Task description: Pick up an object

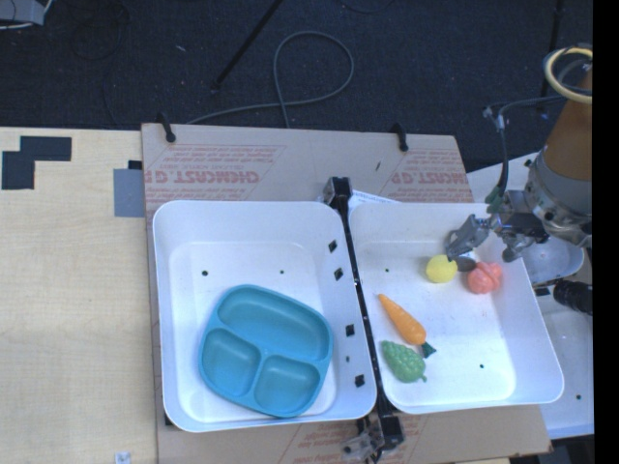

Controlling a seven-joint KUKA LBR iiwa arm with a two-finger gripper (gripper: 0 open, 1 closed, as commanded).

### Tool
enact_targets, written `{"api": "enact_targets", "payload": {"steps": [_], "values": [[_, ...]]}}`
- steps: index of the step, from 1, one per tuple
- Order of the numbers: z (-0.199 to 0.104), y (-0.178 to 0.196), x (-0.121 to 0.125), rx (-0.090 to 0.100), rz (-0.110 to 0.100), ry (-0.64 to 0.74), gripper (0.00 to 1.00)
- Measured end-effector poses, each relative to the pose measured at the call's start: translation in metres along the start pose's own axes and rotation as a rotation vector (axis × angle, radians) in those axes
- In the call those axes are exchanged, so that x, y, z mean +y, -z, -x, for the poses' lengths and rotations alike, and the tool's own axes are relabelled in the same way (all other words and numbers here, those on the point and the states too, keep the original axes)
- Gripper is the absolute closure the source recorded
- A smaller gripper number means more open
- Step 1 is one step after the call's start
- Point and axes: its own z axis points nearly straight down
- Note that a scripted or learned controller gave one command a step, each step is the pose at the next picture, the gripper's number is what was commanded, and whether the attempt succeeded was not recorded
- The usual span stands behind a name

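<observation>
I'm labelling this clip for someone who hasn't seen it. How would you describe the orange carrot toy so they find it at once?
Look in the right-hand white bin, near its divider with the left bin. There the carrot lies slantwise, just above a green toy. It is the long, tapered orange piece; the yellow ball and the pink toy farther back are round.

— What sits on the bench?
— A brown board. Two white bins rest on it: the left bin at nine o'clock, the right bin at three o'clock. They touch.
</observation>
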Motion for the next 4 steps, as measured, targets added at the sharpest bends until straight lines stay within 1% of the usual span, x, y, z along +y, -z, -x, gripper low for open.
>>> {"api": "enact_targets", "payload": {"steps": [1, 2, 3, 4], "values": [[0.0, 0.007, 0.002, -0.002, 0.013, 0.002, 0.0], [-0.003, -0.056, 0.006, 0.0, 0.008, 0.002, 0.0], [-0.002, -0.116, -0.003, 0.0, 0.005, 0.001, 0.0], [-0.003, -0.161, -0.009, 0.0, 0.007, 0.001, 0.0]]}}
